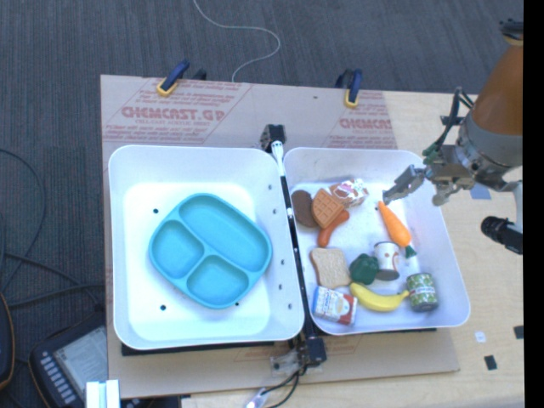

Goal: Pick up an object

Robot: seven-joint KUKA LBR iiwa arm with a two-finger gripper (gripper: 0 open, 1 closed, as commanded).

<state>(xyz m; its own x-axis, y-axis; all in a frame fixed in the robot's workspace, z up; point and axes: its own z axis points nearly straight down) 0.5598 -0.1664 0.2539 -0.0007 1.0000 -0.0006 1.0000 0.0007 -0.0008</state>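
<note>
Currently the right bin (455, 270) holds the toy food, and our end effector (422, 185) hangs spread and empty above its upper right rim. We judge the carrot (393, 223), just below it, the nearest target; descend straddling its width, clear of the small can (388, 258).

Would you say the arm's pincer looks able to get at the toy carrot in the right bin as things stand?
Probably yes: the pincer hovers just above the carrot, which lies uncovered with bare bin floor alongside.
</note>
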